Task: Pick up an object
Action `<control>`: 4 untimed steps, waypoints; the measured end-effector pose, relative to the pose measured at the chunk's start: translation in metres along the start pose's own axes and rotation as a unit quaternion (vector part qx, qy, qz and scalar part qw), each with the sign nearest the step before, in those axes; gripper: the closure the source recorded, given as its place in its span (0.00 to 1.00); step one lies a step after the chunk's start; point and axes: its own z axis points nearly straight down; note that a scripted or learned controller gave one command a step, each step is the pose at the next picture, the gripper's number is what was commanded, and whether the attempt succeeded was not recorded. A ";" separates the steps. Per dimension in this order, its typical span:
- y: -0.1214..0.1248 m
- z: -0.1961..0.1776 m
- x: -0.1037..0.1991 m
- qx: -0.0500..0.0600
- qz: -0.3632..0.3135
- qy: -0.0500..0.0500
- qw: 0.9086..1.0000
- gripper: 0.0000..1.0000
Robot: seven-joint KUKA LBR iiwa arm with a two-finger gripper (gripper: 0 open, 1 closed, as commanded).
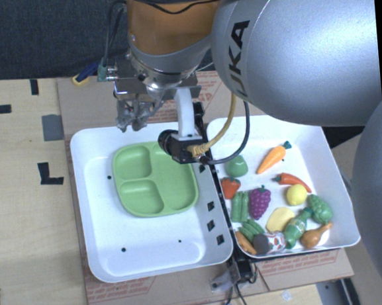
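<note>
My gripper [133, 123] hangs over the back rim of the left bin [96, 210], just behind a green divided plate [155, 179] that lies flat in that bin. I see nothing held in it. The right bin [323, 147] holds several toy foods: an orange carrot [272, 159], a green pepper [236, 167], purple grapes [259, 202], a red chili [288, 179], a yellow lemon [296, 194], broccoli [319, 208] and a green cucumber [238, 206]. The gripper is well left of all of them.
The big grey arm [301, 46] fills the upper right and overhangs the back of the right bin. A white bracket with a black cable loop [177, 146] hangs over the wall between the bins. Cardboard [87, 108] and bench surround the bins.
</note>
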 end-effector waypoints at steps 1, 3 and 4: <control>-0.029 -0.050 -0.001 0.004 0.000 -0.001 1.000 1.00; -0.082 0.008 -0.061 0.012 0.005 -0.006 1.000 1.00; -0.080 -0.025 -0.051 0.006 0.001 -0.002 1.000 1.00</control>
